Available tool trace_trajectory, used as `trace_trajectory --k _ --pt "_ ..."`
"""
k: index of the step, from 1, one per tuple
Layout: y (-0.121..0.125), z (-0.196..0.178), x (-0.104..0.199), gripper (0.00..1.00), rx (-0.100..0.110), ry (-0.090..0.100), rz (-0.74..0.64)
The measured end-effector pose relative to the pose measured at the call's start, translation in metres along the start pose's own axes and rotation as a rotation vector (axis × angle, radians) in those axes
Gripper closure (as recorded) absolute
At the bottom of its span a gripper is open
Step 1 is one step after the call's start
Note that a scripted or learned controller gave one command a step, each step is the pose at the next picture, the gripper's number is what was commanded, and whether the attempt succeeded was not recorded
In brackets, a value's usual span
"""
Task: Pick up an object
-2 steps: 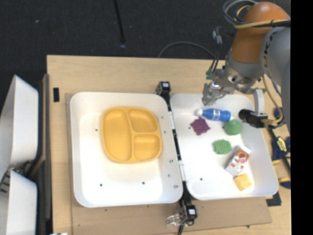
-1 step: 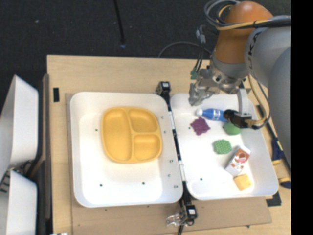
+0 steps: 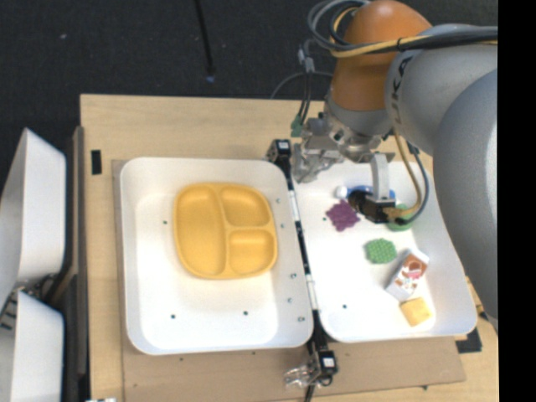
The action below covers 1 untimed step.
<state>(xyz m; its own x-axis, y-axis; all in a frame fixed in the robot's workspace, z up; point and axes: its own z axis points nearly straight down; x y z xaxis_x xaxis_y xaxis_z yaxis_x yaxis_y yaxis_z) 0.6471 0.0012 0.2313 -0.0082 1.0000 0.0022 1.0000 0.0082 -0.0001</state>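
Camera view: carton (image 3: 407, 275) lies aslant, long axis upper-right to lower-left; pincer (image 3: 314, 162) opening indiscernible.

— What sort of place is this?
— A robotics lab: a grey arm (image 3: 452, 99) with exposed cables, reaching over a plywood bench (image 3: 167, 115).
— Anything else?
— Two white bins (image 3: 142, 325) left of the gripper (image 3: 314, 162).
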Motion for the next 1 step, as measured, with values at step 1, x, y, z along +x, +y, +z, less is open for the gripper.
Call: trace_trajectory --k 1 --pt "-0.0119 -0.0019 0.0538 1.0 0.001 0.0 0.0"
